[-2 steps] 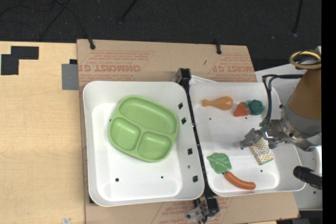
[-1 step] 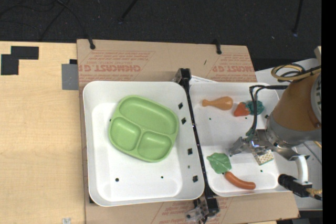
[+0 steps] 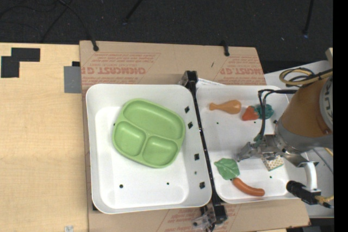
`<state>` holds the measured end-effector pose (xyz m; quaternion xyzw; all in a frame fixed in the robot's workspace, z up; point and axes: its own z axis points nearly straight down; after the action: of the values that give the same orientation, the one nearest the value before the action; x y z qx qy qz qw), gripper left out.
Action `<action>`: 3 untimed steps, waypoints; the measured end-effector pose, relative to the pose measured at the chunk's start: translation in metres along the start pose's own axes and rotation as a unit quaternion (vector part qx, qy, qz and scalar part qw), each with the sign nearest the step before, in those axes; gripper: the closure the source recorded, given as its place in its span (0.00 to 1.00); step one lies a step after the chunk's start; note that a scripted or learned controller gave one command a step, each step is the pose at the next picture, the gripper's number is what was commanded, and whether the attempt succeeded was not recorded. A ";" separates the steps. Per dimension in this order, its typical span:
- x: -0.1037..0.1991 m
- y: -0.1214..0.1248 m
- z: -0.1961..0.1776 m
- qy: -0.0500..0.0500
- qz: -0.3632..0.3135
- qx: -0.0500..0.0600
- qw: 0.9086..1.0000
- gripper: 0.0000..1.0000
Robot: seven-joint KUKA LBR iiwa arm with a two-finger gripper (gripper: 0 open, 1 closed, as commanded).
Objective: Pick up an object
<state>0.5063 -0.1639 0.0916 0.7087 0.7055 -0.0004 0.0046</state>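
Right bin (image 3: 228, 111) on worktop: gripper (image 3: 260, 150) low beside green leaf toy (image 3: 227, 168); can't tell fingers' opening or any hold.

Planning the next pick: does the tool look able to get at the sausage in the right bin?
Probably yes: the sausage lies uncovered near the bin's front edge, just below the tool, apart from the green leaf.

The arm (image 3: 310, 117) is grey with a broad orange band. Black cables (image 3: 263, 111) loop beside its metal gripper (image 3: 255, 150).
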 end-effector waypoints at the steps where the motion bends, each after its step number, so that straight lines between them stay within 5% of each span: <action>1: 0.000 0.000 -0.010 0.001 0.001 0.000 1.000 1.00; 3: 0.002 0.001 -0.126 0.003 -0.003 0.001 1.000 1.00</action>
<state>0.5068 -0.1611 0.2172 0.7063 0.7079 0.0009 0.0014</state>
